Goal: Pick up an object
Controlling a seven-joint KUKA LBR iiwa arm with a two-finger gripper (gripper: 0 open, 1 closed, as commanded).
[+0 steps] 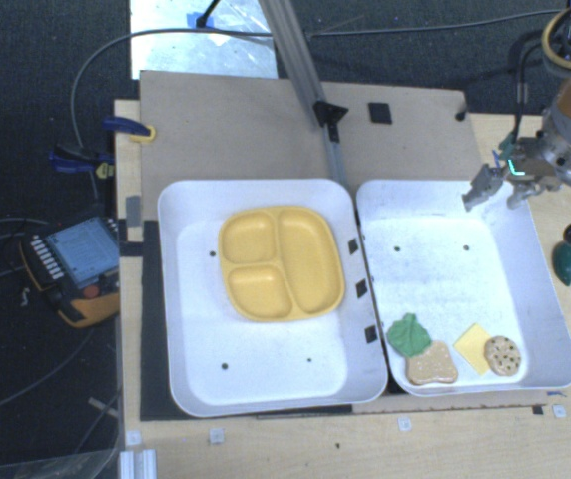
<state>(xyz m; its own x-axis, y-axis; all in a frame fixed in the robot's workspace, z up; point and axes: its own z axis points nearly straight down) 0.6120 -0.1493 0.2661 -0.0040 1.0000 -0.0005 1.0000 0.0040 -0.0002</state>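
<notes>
Hovering over the right white bin's (540, 267) far corner, the end effector (500, 190) has its fingers spread and empty. Green leaf toy (408, 334), tan bread slice (432, 366), yellow cheese square (472, 347) and speckled cookie (503, 355) crowd the near corner; a descent there risks nudging neighbours or striking the wall.

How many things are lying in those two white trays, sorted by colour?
Yellow: 2, the divided plate and the cheese slice
Green: 1, the leaf
Tan: 2, the bread slice and the cookie
Total: 5
</notes>
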